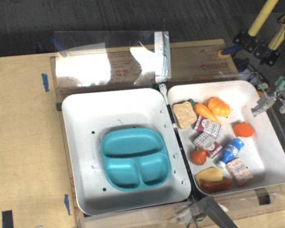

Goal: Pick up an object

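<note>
The right white bin (270, 171) holds several toy foods: a tan cracker (184, 114), a carrot (206, 113), an orange (218, 106), a red-orange piece (243, 129), small printed cartons (207, 133), a red tomato (198, 156), a blue bottle (232, 150), another carton (239, 171) and a yellow-brown piece (210, 175). My gripper (264, 105) shows as a small grey metal part at the bin's upper right rim, to the right of the orange and above the red-orange piece. It touches none of the foods.
The left white bin (77, 118) bears a teal divided plate (135, 157). A clear plastic sheet (112, 63) stands behind the bins. Yellow bars and black clamps (259, 43) sit at the upper right. Cardboard lies to the left of the bins.
</note>
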`<state>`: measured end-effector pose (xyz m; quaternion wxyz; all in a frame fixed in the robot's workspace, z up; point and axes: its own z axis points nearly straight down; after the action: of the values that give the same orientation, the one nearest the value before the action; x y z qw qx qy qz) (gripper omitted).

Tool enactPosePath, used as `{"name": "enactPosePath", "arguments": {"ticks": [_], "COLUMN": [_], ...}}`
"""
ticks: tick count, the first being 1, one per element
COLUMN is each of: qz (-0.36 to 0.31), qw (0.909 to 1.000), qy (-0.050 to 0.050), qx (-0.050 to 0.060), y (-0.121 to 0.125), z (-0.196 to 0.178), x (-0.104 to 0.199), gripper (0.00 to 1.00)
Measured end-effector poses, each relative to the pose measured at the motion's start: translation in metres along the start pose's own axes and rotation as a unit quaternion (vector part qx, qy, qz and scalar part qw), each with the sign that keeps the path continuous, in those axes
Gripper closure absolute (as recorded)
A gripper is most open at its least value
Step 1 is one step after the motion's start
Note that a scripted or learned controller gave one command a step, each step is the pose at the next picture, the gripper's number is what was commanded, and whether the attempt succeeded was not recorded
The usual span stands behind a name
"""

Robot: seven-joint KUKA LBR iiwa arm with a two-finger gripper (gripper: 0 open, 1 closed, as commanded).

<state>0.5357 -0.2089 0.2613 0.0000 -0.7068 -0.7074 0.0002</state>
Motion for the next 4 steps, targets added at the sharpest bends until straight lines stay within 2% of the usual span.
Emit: {"name": "enactPosePath", "arguments": {"ticks": [1,2,3,4], "qz": [0.167,0.213,0.113,0.087], "qw": [0.9859,0.9771,0.9936,0.9958], "qy": [0.001,0.0,0.0,0.0], "qx": [0.005,-0.004,0.0,0.028], "y": [0.013,0.056,0.071,0.119], "z": [0.162,0.175,0.169,0.177], "x": [0.023,0.088,0.053,0.055], "gripper": [0.0,0.0,0.0,0.0]}}
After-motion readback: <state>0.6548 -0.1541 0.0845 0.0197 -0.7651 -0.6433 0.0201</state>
